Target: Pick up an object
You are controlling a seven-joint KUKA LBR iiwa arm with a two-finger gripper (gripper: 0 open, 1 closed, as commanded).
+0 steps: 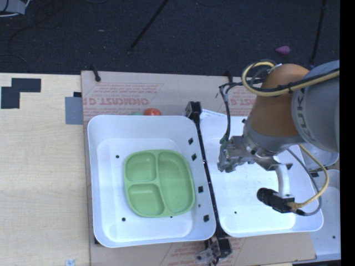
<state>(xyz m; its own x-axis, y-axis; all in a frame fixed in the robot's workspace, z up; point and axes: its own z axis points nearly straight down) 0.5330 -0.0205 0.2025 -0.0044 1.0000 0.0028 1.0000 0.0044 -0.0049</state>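
Hanging low over the right bin (310,218), near its left wall, the gripper (226,164) looks poised for a pick, while the green divided plate (159,183) lies flat in the left bin (105,165).

This is looking like a robotics lab or test bench rather than a home or shop. Two shallow white bins (100,148) are sitting side by side on a sheet of printed cardboard (127,96), which is lying on a pale wooden bench (39,170). A grey and orange industrial arm (288,112) is reaching in from the right, trailing yellow and black cables (319,190). Beyond the far edge, dark carpet (166,26) is showing, with loose wires lying across it.
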